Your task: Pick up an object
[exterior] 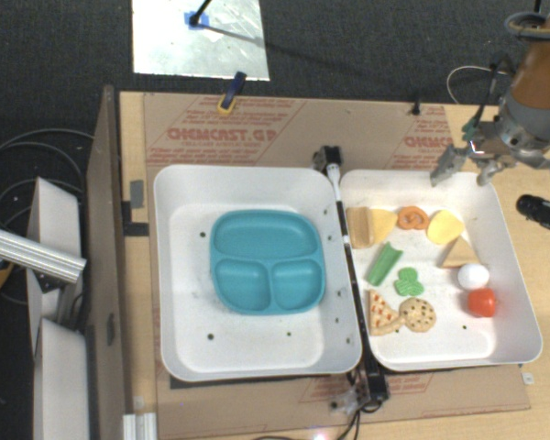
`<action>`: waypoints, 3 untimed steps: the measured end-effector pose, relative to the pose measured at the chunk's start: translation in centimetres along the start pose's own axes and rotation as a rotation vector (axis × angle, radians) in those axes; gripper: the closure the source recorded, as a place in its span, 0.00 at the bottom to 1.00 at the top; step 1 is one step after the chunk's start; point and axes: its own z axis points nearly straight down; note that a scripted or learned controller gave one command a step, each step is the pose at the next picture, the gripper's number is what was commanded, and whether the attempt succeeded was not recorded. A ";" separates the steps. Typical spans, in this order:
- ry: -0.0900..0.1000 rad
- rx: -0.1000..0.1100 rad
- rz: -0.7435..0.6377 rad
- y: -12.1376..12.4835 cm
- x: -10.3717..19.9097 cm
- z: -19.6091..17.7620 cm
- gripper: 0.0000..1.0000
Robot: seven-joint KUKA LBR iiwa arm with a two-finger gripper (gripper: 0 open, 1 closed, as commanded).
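Nearest, in the right bin (522,337), the toy foods lie loose and apart, easy to take one by one: a cookie (418,314), a red ball (481,302), a yellow piece (445,226). The teal tray (268,261) sits alone in the left bin (188,356). Farther back, the gripper (462,169) hangs open above the right bin's rim, holding nothing; the arm is cut off at the edge.

The right bin (509,246) is crowded through its middle: cheese wedges (371,225), green pieces (385,264), a cookie (418,314), a white ball (474,276) and a red ball (481,302) lie near one another. Its lower strip and upper rim are bare. In the left bin (179,246), a blue tray (266,261) fills the centre, with open floor around it.
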 end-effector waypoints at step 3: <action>0.001 0.004 0.003 -12.1 8.1 13.1 0.00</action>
